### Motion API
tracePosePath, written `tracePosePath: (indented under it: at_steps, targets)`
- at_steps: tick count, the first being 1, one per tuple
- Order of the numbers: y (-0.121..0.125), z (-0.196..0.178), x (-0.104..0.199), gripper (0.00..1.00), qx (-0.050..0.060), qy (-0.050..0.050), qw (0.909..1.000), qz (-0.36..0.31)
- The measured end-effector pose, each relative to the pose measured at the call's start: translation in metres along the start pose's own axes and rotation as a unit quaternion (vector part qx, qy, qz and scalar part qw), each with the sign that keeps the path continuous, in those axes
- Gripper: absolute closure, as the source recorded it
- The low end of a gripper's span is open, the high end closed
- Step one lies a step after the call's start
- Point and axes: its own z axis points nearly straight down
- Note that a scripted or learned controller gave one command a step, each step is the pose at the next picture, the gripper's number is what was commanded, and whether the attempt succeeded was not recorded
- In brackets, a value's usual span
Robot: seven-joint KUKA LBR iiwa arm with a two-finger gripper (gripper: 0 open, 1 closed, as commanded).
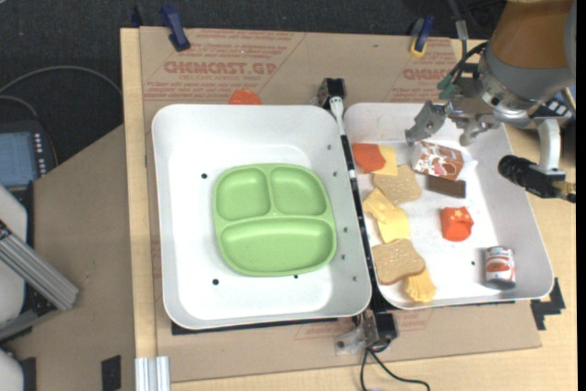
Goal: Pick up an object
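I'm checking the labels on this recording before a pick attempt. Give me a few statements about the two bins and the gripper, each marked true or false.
1. The green divided plate lies in the left bin. True.
2. The small can stands in the left bin beside the plate. False: it sits near the right bin's front right corner.
3. The gripper hangs over the rear part of the right bin, above the red-and-white packet. True.
4. The gripper has lifted the red toy. False: the toy rests on the bin floor, apart from the gripper.
5. Two bread slices lie in the right bin. True.
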Motion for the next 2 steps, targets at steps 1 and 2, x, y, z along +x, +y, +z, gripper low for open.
tracePosePath:
  at_steps: [1, 2]
  targets:
    - [-0.015, 0.061, -0.044, 0.00, 0.004, 0.000, 1.0000, 0.003]
    - [-0.073, 0.153, -0.098, 0.00, 0.004, 0.000, 1.0000, 0.004]
